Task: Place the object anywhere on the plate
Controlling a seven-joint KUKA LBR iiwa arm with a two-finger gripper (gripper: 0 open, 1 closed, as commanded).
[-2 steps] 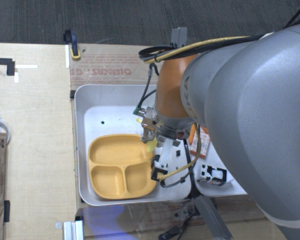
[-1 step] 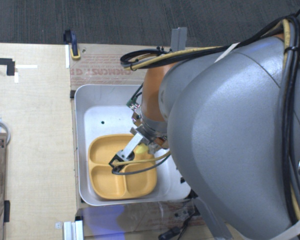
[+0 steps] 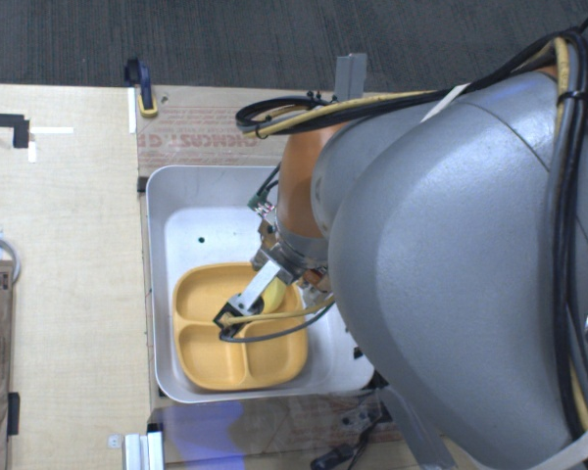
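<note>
The grey arm [image 3: 451,262] reaches into the white bin [image 3: 176,233] on the surface, its tool [image 3: 230,323] low over the yellow divided plate [image 3: 211,355], fingers clenched on a pale yellow object [image 3: 273,297] above the plate's upper compartment

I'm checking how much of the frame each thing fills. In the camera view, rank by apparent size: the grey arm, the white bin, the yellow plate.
1. Grey arm, largest, though it is nearest the camera, which inflates it.
2. White bin.
3. Yellow plate, smallest, lying inside the bin.
</note>
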